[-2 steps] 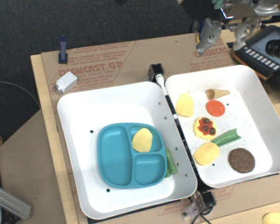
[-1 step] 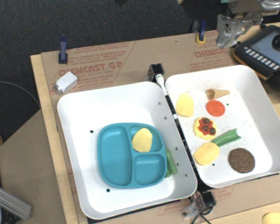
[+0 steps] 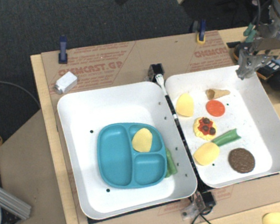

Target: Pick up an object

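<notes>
The claw (image 3: 245,68), whose grip I cannot tell, hangs over the right bin's (image 3: 268,114) far right corner, toy foods lying nearer and leftward, the cone (image 3: 216,93) closest

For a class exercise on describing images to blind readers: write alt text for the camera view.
Two white bins sit side by side on a bench; the left bin holds a blue divided tray with a yellow piece in it, the right bin scattered toy foods. A robot gripper hovers over the right bin's far right corner.
</notes>
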Available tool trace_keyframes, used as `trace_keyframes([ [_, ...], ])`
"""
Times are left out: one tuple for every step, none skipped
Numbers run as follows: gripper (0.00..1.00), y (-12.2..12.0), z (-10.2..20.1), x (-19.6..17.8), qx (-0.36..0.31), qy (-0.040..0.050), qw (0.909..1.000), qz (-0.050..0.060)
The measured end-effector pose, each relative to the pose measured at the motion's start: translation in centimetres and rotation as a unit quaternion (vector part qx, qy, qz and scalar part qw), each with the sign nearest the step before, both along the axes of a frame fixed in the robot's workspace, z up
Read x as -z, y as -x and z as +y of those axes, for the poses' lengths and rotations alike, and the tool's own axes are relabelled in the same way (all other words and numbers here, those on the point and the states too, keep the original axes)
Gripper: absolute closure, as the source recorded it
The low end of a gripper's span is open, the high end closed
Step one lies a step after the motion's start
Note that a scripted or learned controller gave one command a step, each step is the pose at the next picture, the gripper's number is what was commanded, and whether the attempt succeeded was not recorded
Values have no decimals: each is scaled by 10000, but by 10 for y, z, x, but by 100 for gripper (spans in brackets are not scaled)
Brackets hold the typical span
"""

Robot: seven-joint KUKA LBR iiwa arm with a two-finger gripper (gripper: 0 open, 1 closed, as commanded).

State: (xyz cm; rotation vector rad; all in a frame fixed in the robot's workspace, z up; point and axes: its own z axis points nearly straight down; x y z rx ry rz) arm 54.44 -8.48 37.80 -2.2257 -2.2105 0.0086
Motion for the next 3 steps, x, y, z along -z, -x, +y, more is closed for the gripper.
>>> trace_keyframes([
  [100, -86, 2, 204, -40, -11, 10000, 26],
  [100, -121, -41, 300, -18, 6, 10000, -17],
  [100, -122, -118, 293, -9, 18, 10000, -57],
])
